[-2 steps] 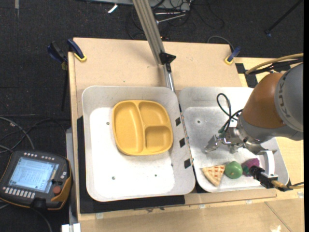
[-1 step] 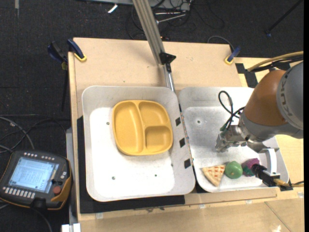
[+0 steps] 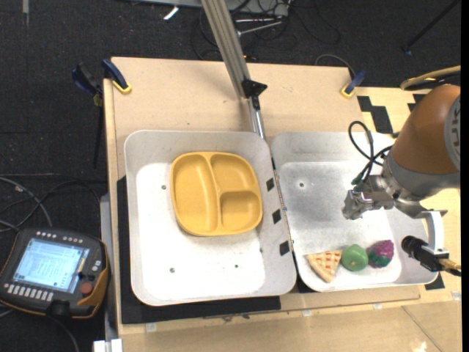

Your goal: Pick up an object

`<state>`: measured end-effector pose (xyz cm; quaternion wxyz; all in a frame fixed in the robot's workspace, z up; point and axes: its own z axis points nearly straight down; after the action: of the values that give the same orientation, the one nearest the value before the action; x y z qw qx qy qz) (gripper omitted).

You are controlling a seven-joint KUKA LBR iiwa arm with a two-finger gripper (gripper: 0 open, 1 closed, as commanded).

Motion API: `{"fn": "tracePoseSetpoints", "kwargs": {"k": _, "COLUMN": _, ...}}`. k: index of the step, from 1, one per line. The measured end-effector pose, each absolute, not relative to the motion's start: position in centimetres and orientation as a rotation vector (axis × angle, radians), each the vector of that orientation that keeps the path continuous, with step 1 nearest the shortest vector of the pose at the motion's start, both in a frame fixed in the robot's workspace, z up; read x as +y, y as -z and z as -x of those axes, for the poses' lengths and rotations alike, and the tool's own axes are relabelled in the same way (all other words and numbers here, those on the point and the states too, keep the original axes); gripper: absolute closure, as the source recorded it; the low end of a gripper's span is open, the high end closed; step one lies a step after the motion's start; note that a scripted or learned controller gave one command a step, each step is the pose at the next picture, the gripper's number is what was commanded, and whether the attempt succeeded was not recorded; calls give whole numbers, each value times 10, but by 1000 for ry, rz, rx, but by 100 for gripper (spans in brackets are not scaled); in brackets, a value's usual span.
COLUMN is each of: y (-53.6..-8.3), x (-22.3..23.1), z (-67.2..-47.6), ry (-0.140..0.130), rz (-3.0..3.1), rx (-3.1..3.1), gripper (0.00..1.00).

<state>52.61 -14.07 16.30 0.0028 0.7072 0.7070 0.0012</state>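
The grey arm with its orange band reaches in from the right, and its two-finger gripper point(image 3: 357, 205) hangs over the bare middle of the right-hand shallow white bin point(image 3: 308, 160), with nothing between its fingers; whether they are spread or pressed together I cannot tell from this angle. My worry is that it comes straight down where it is and closes on plain white floor, since nothing lies under it. A second risk comes from how tightly the pickable things are bunched: a tan, waffle-patterned wedge of toy food point(image 3: 325, 264), a small round green fruit point(image 3: 355, 258) and a dark magenta, berry-like lump point(image 3: 380, 253) lie in a row along the near edge of that bin, the wedge and the green fruit touching or nearly so, the magenta piece just beside the green one. Fingers dropping between neighbours could knock one aside or clip two at once, and the round green piece looks likely to roll off a poor pinch. The bin's raised rim just behind them could also foul a finger. All three lie nearer the camera than the gripper, with the green fruit almost straight below it in the view. The yellow three-compartment plastic plate point(image 3: 217, 193) rests in the left-hand bin point(image 3: 146, 196), well apart from the gripper.
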Motion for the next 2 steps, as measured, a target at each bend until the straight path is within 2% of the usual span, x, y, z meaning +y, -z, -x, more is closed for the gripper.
{"fn": "tracePoseSetpoints", "kwargs": {"k": 1, "y": -215, "x": -144, "z": -518, "ry": -4, "rz": -2216, "rx": 2219, "gripper": 100}}
{"fn": "tracePoseSetpoints", "kwargs": {"k": 2, "y": -233, "x": -144, "z": -519, "ry": -2, "rz": -2216, "rx": 2222, "gripper": 100}}
